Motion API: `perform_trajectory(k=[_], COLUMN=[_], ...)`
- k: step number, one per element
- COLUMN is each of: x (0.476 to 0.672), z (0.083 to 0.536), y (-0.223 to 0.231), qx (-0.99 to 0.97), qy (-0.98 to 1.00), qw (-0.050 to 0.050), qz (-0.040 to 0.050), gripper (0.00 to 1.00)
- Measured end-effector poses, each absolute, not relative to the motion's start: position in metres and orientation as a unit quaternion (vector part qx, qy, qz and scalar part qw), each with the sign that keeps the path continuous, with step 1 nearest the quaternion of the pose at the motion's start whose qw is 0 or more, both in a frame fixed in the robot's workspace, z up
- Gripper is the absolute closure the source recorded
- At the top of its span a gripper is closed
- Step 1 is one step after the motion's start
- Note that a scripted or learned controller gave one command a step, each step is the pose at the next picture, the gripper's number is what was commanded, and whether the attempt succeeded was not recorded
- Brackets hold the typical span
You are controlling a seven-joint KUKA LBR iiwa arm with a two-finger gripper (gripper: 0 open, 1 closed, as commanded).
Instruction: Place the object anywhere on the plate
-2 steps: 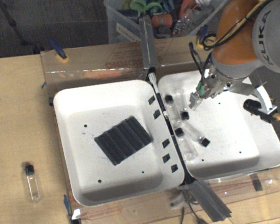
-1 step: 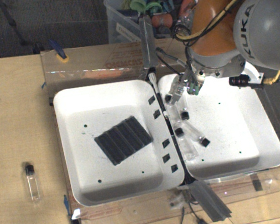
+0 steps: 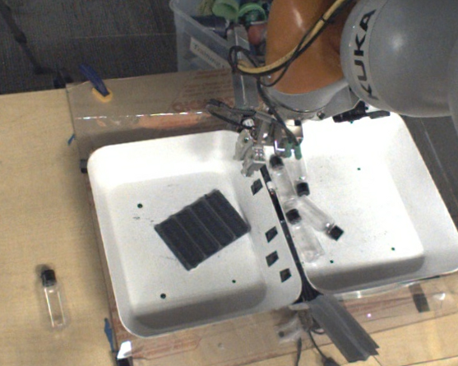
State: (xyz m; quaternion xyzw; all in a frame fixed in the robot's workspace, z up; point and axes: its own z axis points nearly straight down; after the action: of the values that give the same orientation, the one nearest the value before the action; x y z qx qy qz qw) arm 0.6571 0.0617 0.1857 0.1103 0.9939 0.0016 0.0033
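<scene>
A dark ribbed rectangular plate (image 3: 201, 228) lies flat and slightly turned in the left white bin (image 3: 120, 175). My gripper (image 3: 313, 222) hangs over the near left part of the right bin (image 3: 387, 192), just right of the divider between the bins. Its two clear fingers (image 3: 332, 229) with black tips point toward the front and stand apart, open, and I see nothing between them. The plate is well to the gripper's left, across the divider.
The grey arm with its orange band (image 3: 301, 28) comes in from the upper right. A small clear vial (image 3: 52, 296) lies on the wooden bench left of the bins. A box of coloured items (image 3: 232, 4) stands behind the bins. Black markers (image 3: 270, 234) dot the divider.
</scene>
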Motion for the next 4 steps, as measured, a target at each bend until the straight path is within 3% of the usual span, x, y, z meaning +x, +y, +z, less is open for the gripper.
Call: perform_trajectory(k=[2,3,4], x=[0.668,0.670,0.667], z=[0.193,0.205,0.137], y=[0.106,0.106,0.110], qx=[-0.339,-0.337,-0.432], qy=[0.941,0.941,0.902], qw=[0.005,0.010,0.002], qz=[0.0013,0.0024,0.0013], gripper=[1.00,1.00,1.00])
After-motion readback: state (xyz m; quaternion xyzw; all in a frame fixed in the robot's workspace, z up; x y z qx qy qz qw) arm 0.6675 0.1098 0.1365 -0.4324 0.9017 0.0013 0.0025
